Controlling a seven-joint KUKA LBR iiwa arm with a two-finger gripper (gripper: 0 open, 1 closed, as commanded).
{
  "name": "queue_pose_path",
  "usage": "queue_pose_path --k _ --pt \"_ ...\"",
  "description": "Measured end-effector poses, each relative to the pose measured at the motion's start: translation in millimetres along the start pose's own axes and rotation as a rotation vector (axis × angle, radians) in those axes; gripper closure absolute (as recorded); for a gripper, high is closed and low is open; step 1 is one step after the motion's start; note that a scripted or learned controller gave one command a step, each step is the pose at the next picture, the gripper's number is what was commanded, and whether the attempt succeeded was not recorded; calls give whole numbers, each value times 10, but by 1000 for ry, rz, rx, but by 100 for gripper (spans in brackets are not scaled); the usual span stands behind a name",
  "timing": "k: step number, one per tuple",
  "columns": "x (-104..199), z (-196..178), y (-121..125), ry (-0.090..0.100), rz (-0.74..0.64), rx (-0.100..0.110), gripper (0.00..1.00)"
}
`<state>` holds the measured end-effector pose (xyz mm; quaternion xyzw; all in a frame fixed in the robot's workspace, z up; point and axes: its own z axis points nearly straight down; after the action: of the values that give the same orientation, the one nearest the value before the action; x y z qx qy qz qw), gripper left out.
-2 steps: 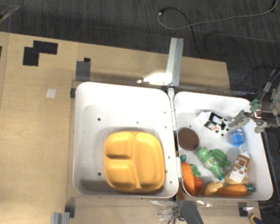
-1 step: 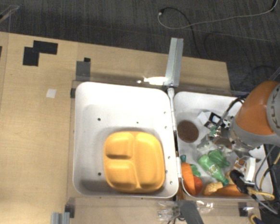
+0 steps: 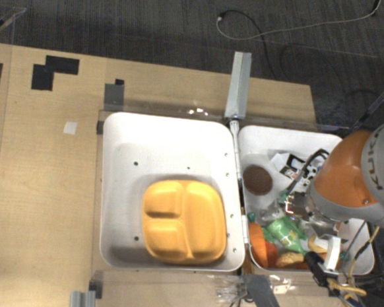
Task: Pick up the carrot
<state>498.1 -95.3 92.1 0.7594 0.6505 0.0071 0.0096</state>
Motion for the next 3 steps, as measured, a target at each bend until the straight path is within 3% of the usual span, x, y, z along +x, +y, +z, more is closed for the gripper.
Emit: queue_pose_path --k 2,3 --pt "0 0 0 0 0 0 0" --pt "-525 28 508 0 170 6 0"
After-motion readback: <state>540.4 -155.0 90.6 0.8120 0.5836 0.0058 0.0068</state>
